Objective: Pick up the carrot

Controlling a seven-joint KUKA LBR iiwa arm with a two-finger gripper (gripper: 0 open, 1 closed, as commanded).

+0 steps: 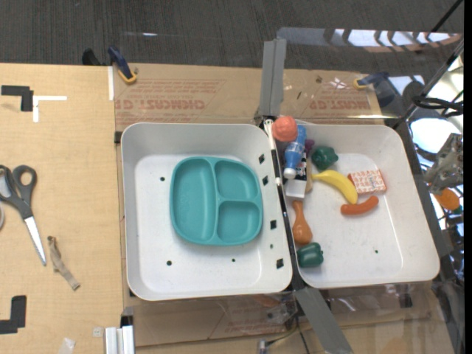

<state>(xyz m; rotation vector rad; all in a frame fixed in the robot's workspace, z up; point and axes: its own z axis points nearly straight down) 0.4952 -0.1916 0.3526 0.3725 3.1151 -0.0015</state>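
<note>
The carrot (301, 226) lay in the right bin (398, 260), close against its left wall, roughly halfway down that side. Orange, tapered, narrow end pointing up the frame towards a small white block (295, 189). Nothing gripped it.

Just below the carrot: a green pepper (309, 254), near but whether touching could not be told. To its right, apart: a red-orange sausage (359, 207), lying at a slant. Above that, a banana (335, 184) and a small pink-and-red box (366, 181), side by side. Further up along the left wall: a blue bottle (293, 157), a dark green piece (323, 155), and a round orange-red fruit (285, 129) in the top left corner.

The left bin (140, 271) held a teal divided plate (217, 200) with three compartments, lying flat near the middle.

The gripper (448, 161) sat at the frame's right edge, outside the right bin's right rim, well apart from the carrot. Only a grey, cluttered shape was visible; whether it was open or closed could not be told. The arm's orange band (447, 198) showed just below it.

Both bins rested on cardboard (184, 98). On the wooden bench (59, 139) to the left lay scissors (22, 198), well away from the bins.
</note>
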